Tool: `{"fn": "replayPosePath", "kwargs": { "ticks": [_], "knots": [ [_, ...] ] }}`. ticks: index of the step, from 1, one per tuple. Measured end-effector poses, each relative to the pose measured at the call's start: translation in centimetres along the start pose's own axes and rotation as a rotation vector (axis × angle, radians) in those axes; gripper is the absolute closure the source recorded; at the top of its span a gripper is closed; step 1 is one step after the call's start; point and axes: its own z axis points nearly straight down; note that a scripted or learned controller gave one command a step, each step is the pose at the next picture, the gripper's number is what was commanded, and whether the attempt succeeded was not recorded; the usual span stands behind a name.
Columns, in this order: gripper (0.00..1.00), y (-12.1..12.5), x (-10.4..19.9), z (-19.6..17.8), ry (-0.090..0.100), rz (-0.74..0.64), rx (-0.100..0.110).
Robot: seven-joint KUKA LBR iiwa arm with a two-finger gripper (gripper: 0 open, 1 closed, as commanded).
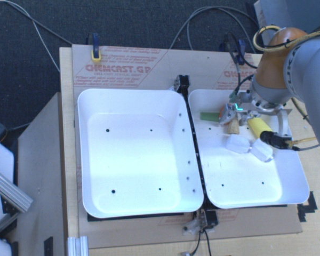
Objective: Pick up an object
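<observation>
Hovering over the right bin point(288, 196), the hand point(233, 112) touches a cork point(232, 126); finger state unclear.

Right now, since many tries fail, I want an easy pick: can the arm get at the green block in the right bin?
Probably yes. The green block lies flat in the right bin, just left of the gripper, with bare floor on its left; only the cork-coloured piece crowds it.
</observation>
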Motion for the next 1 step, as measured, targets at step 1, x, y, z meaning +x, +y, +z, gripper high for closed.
{"fn": "replayPosePath", "kwargs": {
  "ticks": [1],
  "knots": [
    [0.0,2.73,1.52,0.95,-0.002,-0.001,-0.002]
  ]
}}
